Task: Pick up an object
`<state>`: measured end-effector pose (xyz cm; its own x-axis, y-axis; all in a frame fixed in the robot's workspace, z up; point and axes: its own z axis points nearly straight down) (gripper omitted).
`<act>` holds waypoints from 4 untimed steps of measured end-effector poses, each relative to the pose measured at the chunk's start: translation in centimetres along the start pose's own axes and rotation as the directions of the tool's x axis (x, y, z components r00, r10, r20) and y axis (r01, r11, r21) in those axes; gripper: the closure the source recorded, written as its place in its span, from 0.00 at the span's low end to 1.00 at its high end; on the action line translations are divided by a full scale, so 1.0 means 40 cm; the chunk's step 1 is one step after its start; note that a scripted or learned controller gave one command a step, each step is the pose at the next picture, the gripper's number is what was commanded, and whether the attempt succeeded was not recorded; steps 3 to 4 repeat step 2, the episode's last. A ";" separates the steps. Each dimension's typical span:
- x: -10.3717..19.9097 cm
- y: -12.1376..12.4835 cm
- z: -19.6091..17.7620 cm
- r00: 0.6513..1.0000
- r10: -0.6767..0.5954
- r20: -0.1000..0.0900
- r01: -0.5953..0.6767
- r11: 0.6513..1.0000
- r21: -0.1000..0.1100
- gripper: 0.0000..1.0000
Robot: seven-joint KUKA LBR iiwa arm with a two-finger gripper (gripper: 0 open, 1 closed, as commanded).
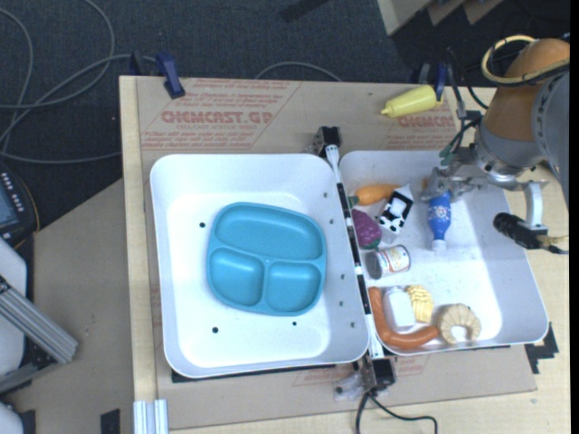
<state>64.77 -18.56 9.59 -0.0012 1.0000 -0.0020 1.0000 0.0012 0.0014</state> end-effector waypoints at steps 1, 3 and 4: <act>0.191 -0.151 0.029 1.000 -0.002 -0.004 0.002 1.000 0.006 1.00; 0.388 -0.091 -0.240 1.000 -0.008 -0.003 0.008 1.000 -0.010 1.00; 0.388 -0.091 -0.240 1.000 -0.008 -0.003 0.008 1.000 -0.010 1.00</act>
